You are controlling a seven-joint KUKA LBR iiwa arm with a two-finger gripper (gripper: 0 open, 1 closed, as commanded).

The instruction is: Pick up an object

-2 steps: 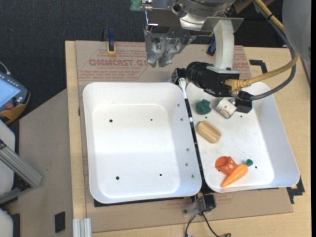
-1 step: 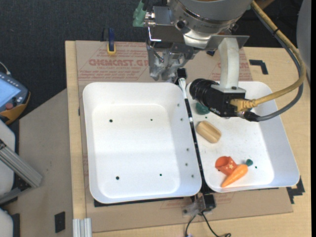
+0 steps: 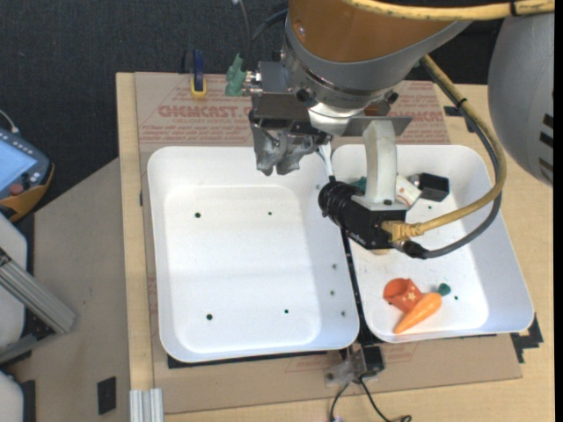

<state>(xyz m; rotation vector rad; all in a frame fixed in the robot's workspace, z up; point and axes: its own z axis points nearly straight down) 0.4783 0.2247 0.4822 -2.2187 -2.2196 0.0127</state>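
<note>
The gripper [image 3: 283,155] hangs over the far edge of the left bin [image 3: 176,236], near the divide between the two bins; whether its fingers are spread or pressed together cannot be told — nothing shows between them. In the right bin [image 3: 497,262] a carrot [image 3: 419,312] lies near the front, touching a red piece [image 3: 402,292], with a small teal bit [image 3: 444,288] just beside them. A black block [image 3: 434,184] sits toward the far side. Both bins rest on the cardboard-covered surface [image 3: 141,139].
</note>
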